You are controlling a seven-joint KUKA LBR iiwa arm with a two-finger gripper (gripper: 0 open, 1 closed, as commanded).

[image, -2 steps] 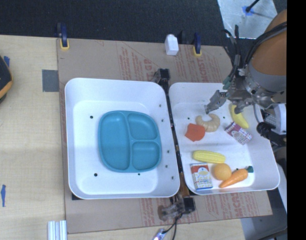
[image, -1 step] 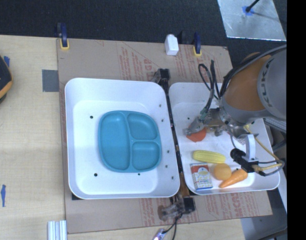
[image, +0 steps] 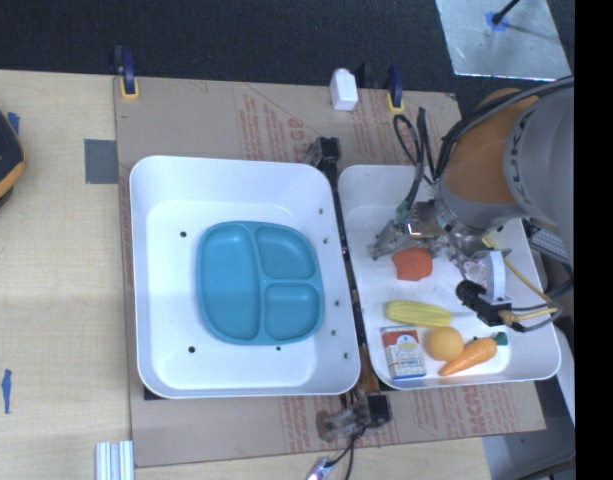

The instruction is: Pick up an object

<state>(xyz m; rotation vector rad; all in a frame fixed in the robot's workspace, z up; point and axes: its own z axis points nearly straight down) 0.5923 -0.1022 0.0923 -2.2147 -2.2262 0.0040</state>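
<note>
Left bin (image: 151, 268): blue divided plate (image: 258, 281).
Right bin (image: 361, 208): gripper (image: 429, 240) above red object (image: 413, 264); corn (image: 418, 314), orange (image: 444, 343), carrot (image: 470, 356), carton (image: 403, 354).

Left bin (image: 146, 268) and right bin (image: 361, 193): smooth white plastic with a soft sheen. Divided plate (image: 258, 281) in the left bin: smooth blue plastic, matt to faintly glossy. Table (image: 46, 298): pale wood-look surface, matt. Sheet (image: 236, 118) under the bins: brown cardboard, matt, printed in red. Arm (image: 526, 158): smooth grey casing with a glossy orange band. Toy food at 5 o'clock, corn (image: 418, 314), carrot (image: 468, 357) and round orange fruit (image: 444, 343): smooth plastic look. Small carton (image: 403, 354): printed, slightly glossy.
</note>
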